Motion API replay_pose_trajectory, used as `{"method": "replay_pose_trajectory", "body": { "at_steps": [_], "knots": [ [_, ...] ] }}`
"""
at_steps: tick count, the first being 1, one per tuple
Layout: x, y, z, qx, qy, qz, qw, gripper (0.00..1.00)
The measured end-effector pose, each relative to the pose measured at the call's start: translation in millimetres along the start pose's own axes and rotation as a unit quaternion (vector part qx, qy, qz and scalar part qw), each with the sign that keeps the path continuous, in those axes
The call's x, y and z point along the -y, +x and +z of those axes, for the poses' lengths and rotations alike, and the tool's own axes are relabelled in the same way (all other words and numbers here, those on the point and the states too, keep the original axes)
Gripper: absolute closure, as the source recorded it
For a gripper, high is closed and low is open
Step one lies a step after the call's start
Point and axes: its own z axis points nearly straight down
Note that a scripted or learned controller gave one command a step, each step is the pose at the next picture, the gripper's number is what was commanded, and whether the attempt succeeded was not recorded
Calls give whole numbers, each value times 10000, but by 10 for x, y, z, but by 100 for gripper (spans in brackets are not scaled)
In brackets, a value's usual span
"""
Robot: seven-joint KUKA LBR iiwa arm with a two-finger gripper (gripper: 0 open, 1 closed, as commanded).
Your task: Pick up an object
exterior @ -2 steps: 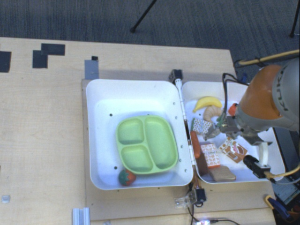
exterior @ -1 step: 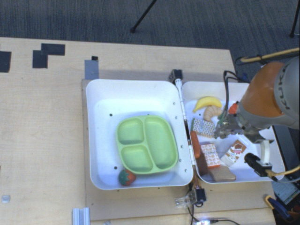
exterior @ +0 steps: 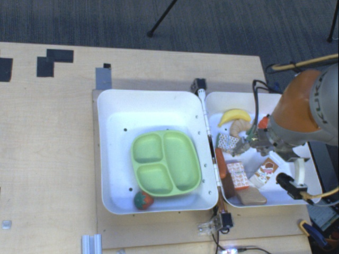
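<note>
The arm (exterior: 307, 107) comes in from the right, its orange band sitting over the far right corner of the right bin (exterior: 315, 180). The gripper (exterior: 248, 140) hangs low over the middle of that bin, pointing left, just near of the banana (exterior: 234, 116). Its dark fingers blur into the clutter under them, so I cannot tell whether they are wide, narrow, or closed on anything.

The right bin is crowded. The banana lies at the far end, curved, with a pale tan piece (exterior: 239, 126) just near of it. A small patterned packet (exterior: 228, 142) sits left of the gripper. A red and white carton (exterior: 237, 174) lies toward the near end, with a brown strip (exterior: 222, 169) along its left side against the bin wall. Right of the carton is a white box (exterior: 263, 173) with a brown mark, tilted. A tan block (exterior: 251, 197) rests at the near edge. A small red thing (exterior: 263, 123) shows just beside the wrist.

The left bin (exterior: 114, 157) holds a green tray (exterior: 166, 163) with three compartments, lying flat at its middle. A strawberry (exterior: 142, 200) sits just near the tray's near left corner, touching or almost touching its rim.
</note>
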Motion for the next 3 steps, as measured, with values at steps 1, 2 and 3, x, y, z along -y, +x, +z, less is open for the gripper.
{"method": "replay_pose_trajectory", "body": {
  "at_steps": [1,2,3],
  "knots": [
    [252,64,202,-3,51,0,10000,0],
    [246,70,105,-8,53,-5,10000,100],
    [247,69,106,-8,54,-5,10000,0]
  ]
}}
